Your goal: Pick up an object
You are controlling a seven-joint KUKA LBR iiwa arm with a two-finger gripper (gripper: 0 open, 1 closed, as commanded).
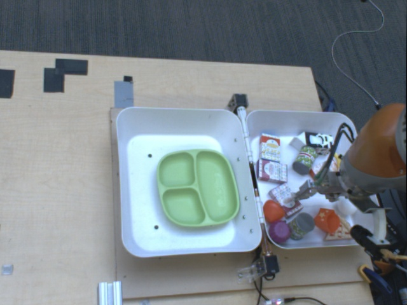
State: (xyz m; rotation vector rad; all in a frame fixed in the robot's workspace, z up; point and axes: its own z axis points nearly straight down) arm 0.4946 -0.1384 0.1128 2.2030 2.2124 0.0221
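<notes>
The right bin (343, 121) holds several small objects. Among them are a red-and-white carton (269, 148), a patterned packet (273, 169), a dark can (304, 161), a red-orange ball (273, 211), a purple round piece (280, 232), a grey disc (304, 223) and an orange block (327, 220). My gripper (296, 196) reaches in from the right and hangs low over the bin's lower left part. It is just above a small pale packet (282, 194) and close to the red-orange ball. The arm's orange band (381, 145) covers the bin's right side.
The left bin (127, 170) holds a light green divided plate (198, 188). A black-and-white item (318, 140) lies at the back of the right bin. Cables and clamps sit at the bench's front right corner (381, 259). Bare wooden bench stretches to the left.
</notes>
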